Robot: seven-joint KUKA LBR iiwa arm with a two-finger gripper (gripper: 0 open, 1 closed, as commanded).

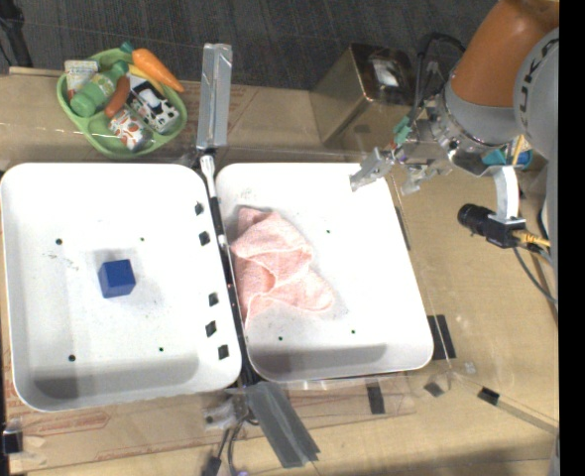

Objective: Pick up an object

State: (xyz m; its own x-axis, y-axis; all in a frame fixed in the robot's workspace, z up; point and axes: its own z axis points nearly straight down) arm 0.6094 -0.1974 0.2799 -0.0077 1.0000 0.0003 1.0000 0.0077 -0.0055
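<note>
I find the two-finger metal gripper (372, 172) poised over the far right corner of the right shallow white bin (392, 340), nothing between its fingers; their spread I cannot tell. A crumpled pink cloth (278, 263) lies against that bin's left edge. A small blue cube (117, 277) sits mid-floor in the left white bin (35, 385)

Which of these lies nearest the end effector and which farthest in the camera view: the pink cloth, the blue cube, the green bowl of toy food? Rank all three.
Measured from the end effector, at the right bin's far right corner:
1. Pink cloth, crumpled on the left side of the right bin.
2. Green bowl, behind the left bin, on the bench.
3. Blue cube, in the left bin.
</note>
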